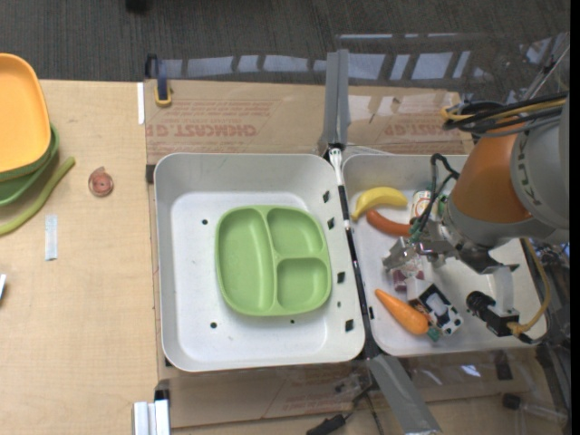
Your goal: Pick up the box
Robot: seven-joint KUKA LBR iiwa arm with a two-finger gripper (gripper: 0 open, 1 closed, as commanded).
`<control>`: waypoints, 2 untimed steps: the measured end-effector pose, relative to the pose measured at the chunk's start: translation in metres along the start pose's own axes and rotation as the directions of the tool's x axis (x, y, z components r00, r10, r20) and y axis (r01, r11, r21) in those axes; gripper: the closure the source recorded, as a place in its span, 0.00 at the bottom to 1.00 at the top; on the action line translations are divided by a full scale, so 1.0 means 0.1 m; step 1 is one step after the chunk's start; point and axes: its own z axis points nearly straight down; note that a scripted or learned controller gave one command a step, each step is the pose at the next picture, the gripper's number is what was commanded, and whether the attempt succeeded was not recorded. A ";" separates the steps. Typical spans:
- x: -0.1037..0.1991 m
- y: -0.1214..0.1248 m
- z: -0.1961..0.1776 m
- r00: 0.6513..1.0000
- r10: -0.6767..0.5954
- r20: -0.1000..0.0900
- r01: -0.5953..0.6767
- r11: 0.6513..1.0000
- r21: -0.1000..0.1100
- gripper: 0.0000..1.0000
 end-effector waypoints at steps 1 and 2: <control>-0.02 -0.01 -0.08 1.000 0.004 0.000 -0.004 1.000 0.002 1.00; 0.72 0.36 -1.00 0.990 0.139 0.001 -0.139 0.990 0.001 1.00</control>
